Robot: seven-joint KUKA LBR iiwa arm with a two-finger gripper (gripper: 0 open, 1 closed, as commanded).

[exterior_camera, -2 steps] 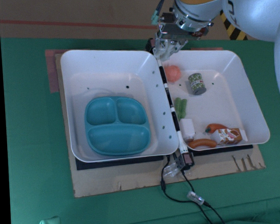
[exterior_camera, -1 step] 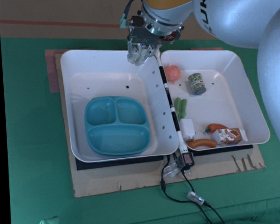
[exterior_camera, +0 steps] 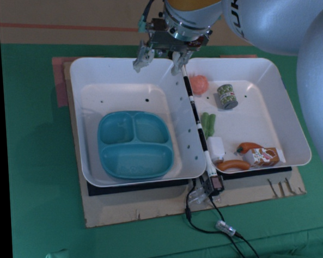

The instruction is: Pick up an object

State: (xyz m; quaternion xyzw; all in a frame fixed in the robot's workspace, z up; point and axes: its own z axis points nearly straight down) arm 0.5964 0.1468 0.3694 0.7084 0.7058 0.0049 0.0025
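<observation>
Currently your hand (exterior_camera: 158, 59) hangs wide, holding nothing, over the bins' far edge. Try the can (exterior_camera: 227, 96): rigid, light, possibly slippery; pinch its sides.

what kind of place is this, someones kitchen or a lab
Most likely a robotics lab bench, not a kitchen: a grey arm hangs over two white bins on green cloth, one with a teal divided plate, the other with toy food like a small can.

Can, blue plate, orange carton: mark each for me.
Can (exterior_camera: 227, 96), camera view, on its label side.
Blue plate (exterior_camera: 134, 145), camera view, on the centre divider.
Orange carton (exterior_camera: 261, 156), camera view, on its top face.
</observation>
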